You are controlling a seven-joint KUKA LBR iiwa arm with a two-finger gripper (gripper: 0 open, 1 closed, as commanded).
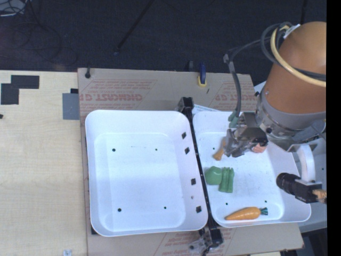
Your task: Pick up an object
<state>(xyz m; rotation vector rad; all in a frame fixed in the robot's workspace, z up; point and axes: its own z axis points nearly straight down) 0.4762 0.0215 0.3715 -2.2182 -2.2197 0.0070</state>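
Observation:
In the right bin, a green ribbed toy lies near the left wall. An orange carrot with a green tip rests by the front rim. My gripper hangs over the bin's upper middle, just above the green toy. A small tan-orange piece pokes out at its lower left, touching or right beside the fingers. A pinkish object peeks out on the gripper's right side, partly hidden by the wrist.
The left bin sits beside the right one, joined by a black clip strip. Both stand on a cardboard sheet. A black cylindrical part juts over the right bin's right rim. Cables loop above the wrist.

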